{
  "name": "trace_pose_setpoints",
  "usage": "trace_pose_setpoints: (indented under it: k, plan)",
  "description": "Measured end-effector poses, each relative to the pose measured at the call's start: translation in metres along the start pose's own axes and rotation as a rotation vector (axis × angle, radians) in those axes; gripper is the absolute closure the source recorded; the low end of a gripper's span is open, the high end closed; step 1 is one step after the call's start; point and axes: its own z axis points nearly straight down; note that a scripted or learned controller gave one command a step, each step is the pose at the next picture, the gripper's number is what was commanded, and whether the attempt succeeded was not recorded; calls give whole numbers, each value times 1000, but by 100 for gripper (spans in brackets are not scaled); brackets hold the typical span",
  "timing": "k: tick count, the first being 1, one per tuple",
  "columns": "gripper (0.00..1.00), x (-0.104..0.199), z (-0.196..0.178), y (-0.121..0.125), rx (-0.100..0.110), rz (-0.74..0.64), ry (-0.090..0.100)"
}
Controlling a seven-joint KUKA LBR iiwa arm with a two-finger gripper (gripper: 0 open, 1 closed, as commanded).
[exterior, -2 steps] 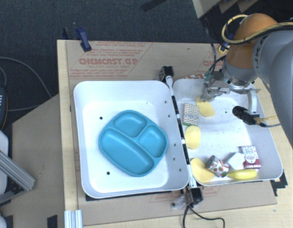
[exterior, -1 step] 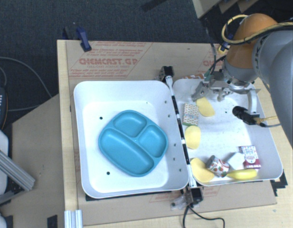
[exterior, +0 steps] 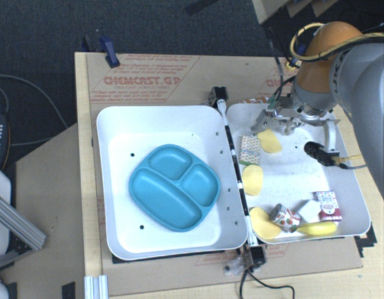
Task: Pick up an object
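Observation:
My gripper (exterior: 277,121) hangs over the far left part of the right bin (exterior: 360,199). Just below it, toward the camera, lies a small yellow rounded piece (exterior: 271,143), beside a checkered packet (exterior: 249,148). I cannot tell whether the gripper touches the yellow piece. Further forward a pale yellow fruit (exterior: 252,179) lies against the bin's left wall. Along the near edge lie another yellow fruit (exterior: 262,223), a small printed can (exterior: 285,217), a banana (exterior: 317,229) and a red and white carton (exterior: 328,205).
The left bin (exterior: 111,167) holds a blue divided plate (exterior: 173,186). A black clip (exterior: 219,95) sits at the far end of the wall between the bins. The grey arm (exterior: 360,73) reaches in from the upper right.

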Motion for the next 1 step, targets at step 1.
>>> trace_pose_setpoints:
  k: [1]
  plan:
    - [100,0,-11,1,-3,0,-1]
